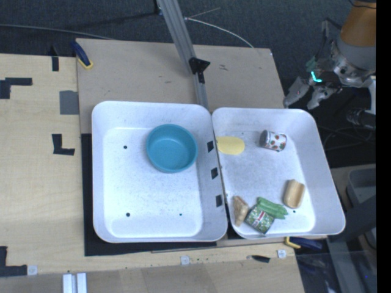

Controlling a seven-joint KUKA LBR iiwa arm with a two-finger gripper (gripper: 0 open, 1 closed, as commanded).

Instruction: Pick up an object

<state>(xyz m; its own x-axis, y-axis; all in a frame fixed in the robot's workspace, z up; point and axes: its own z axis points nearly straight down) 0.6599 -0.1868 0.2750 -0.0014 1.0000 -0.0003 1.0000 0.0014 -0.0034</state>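
The camera view shows 2 white bins side by side on a wooden bench. The gripper [303,94] hangs off to the right, just past the top right corner of the right bin [305,118], and its 2 fingers look spread apart with nothing between them. The job is to pick up any 1 thing, so there is a choice. In the right bin, a little can [274,140] with red spots lies on its side near the top. It looks light and hard, and it could roll, so I think the best hold is across its round middle. A flat yellow piece [230,145] lies near the wall between the bins; it looks thin and tricky to get fingers under. Lower down, a tan bread-like piece [294,193] lies alone and looks easy to take by its sides. At the bottom, a green packet [260,218], some green beans [272,207] and a small brown piece [239,209] sit packed together, touching, so they would get in each other's way. In the left bin [110,182], a blue bowl [171,148] sits alone; it looks smooth and stiff, best held by its rim. A grey pole [181,35] slants over the bench above the bins.
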